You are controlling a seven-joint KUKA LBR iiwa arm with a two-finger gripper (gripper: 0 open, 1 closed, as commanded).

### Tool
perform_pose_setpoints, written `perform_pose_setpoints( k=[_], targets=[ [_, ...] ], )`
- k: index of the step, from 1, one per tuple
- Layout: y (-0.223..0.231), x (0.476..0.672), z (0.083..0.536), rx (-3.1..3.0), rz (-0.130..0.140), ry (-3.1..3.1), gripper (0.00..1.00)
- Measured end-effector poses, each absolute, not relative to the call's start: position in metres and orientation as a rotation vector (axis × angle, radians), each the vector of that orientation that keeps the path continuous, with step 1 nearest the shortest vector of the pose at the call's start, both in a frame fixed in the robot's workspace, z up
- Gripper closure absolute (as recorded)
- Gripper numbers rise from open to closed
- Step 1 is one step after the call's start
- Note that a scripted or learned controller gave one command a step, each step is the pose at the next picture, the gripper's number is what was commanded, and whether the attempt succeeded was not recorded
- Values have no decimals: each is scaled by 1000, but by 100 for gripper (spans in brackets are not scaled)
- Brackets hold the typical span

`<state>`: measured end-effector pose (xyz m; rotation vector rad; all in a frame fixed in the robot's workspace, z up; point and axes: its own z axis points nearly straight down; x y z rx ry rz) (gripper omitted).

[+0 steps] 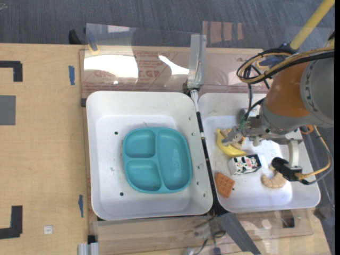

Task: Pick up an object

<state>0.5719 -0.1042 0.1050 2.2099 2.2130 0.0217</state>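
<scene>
The pick looked barely begun: nothing was lifted, and every object lay on a bin floor. The end effector (234, 137) hung low in the right bin (305, 198), its tip just at the upper end of the banana (227, 145), which seemed the likeliest target; whether it touched the fruit could not be made out. How far the end effector was open could not be told either, since the grey wrist and its cables hid it, and no object showed held in it. What remained, by my reading, was the whole grasp and lift. The right bin held the yellow banana, a small black-and-white carton (245, 164) just below it, a waffle piece (224, 184) near the left wall, and a pale croissant-like pastry (274, 181) toward the right. The left bin (101, 116) held a teal divided plate (157, 159) with three bare compartments, lying flat at its middle.
</scene>
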Motion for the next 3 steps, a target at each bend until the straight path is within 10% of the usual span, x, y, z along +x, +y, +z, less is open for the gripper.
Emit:
perform_pose_setpoints(
  k=[1,2,3],
  targets=[
    [-102,574,116,2205,30,2213,100],
    [-102,573,115,2207,27,2214,0],
    [-96,538,88,2217,7,2219,0]
  ],
)
